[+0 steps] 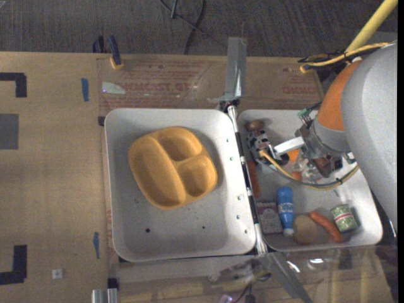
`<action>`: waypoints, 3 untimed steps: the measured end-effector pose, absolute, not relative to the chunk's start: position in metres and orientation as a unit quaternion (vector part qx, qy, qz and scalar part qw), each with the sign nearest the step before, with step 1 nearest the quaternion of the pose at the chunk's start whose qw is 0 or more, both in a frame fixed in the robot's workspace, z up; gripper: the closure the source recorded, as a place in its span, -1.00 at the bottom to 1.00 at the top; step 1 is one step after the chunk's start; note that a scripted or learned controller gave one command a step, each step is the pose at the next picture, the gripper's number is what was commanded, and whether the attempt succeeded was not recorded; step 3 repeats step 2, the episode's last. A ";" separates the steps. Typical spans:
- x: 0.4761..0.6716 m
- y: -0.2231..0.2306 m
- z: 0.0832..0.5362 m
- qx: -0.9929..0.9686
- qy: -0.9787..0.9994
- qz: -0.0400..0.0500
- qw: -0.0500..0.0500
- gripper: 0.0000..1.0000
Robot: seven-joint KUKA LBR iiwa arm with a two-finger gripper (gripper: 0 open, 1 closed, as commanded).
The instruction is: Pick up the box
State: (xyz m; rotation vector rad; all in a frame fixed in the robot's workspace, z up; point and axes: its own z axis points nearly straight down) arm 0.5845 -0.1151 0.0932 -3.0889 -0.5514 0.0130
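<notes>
A: Where's the box?

B: Box (268, 218) is in the right bin (366, 225), bottom-left corner as the cam sees it, right by the wall shared w/ the left bin (189, 232). Small, dark red w/ a pale label. It's lying on the bin floor.

A: Anything next to it?

B: Bottle (286, 208), blue w/ white cap, just beside it on the right. Touching or not, can't tell. Then potato (305, 230) and carrot (326, 226) against the potato. Green can (344, 218) is furthest right. All of that sits along the bottom edge of that bin.

A: Gripper?

B: Gripper (308, 166) is over the middle of the right bin, up-view from the bottle, apart from the box. Arm (372, 125) comes in from the right, orange band above the wrist.

A: Spread or closed?

B: Can't tell, the wrist & cables cover it from this angle.

A: Anything else?

B: Orange-red stick-shaped item (252, 178) along the right bin's left wall, up-view from the box; too small to ID. Left bin has one yellow plate (172, 166), 3 compartments, approx. centre, a bit toward the top.
</notes>
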 end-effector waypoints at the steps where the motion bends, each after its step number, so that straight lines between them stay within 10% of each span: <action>1: 0.580 -0.155 0.263 -0.987 -0.159 0.003 0.001 1.00; 3: 0.564 -0.181 0.245 -0.995 -0.103 0.004 0.002 1.00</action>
